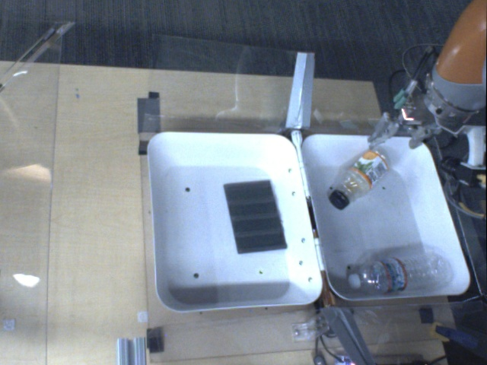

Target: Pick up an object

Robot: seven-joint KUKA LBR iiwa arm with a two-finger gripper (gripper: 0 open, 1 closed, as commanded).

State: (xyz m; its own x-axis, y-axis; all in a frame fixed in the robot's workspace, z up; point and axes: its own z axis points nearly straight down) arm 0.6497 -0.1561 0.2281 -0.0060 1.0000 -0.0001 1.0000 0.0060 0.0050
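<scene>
From above, the wooden bench (pixel 76 226) carried two shallow white bins side by side. The left bin (pixel 175 226), in the middle of the frame, held a flat black ribbed pad (pixel 255 216) lying slightly askew near its centre. The right bin (pixel 426 219), toward the right of the frame, held two bottles. One small bottle (pixel 358 178) with a dark cap and a yellowish label lay tilted in the upper part of that bin, cap pointing down and to the left. A clear plastic bottle (pixel 392 274) with a blue label lay on its side along the bin's lower edge, white cap to the left.

The arm (pixel 464 52) came in at the upper right of the frame, its orange band showing above the grey wrist. The claw (pixel 402 130) hung over the upper rim of the right bin, its two fingers spread apart with nothing between them. Its left finger tip stood just beside the upper end of the small bottle; I could not tell whether it touched. A grey metal post (pixel 300 90) stood behind the gap between the bins, and black cables (pixel 464 181) ran down the right side.
</scene>
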